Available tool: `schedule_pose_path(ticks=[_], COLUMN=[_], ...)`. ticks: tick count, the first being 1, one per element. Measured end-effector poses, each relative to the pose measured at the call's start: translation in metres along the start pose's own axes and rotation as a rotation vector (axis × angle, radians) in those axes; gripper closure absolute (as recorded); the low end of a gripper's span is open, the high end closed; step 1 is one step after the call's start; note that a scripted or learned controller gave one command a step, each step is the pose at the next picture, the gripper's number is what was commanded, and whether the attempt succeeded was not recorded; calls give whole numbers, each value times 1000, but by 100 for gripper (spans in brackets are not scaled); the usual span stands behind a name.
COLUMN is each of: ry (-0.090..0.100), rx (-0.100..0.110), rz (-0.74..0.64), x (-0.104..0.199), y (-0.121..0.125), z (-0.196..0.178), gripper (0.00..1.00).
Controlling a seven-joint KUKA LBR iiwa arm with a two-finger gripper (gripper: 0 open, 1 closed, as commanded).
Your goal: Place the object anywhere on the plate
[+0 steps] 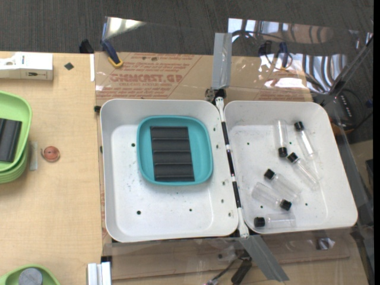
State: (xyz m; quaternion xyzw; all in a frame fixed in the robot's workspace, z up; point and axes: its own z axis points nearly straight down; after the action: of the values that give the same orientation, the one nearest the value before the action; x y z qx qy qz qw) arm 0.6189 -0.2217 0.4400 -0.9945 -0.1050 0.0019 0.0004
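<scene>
Clear vials (285, 165) lie scattered in right bin (332, 212); teal plate (205, 159) sits in left bin (119, 212).

Two white bins are sitting side by side on the bench (53, 218): the left bin (119, 218) and the right bin (339, 209), rims touching. A printed cardboard sheet (154, 76) is lying behind them. A white box (24, 67) is resting at the bench's far left edge. A green tray (16, 108) is holding a black block (7, 140). An orange disc (51, 153) is lying just beside the tray. A green lid (29, 276) is sitting at the near left corner.
</scene>
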Motion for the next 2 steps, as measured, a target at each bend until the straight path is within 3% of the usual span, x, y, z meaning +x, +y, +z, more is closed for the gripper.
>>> schedule_pose_path(ticks=[2], ry=[-1], rx=[0], rz=[5], x=[33], y=[6], z=[1], gripper=[0])
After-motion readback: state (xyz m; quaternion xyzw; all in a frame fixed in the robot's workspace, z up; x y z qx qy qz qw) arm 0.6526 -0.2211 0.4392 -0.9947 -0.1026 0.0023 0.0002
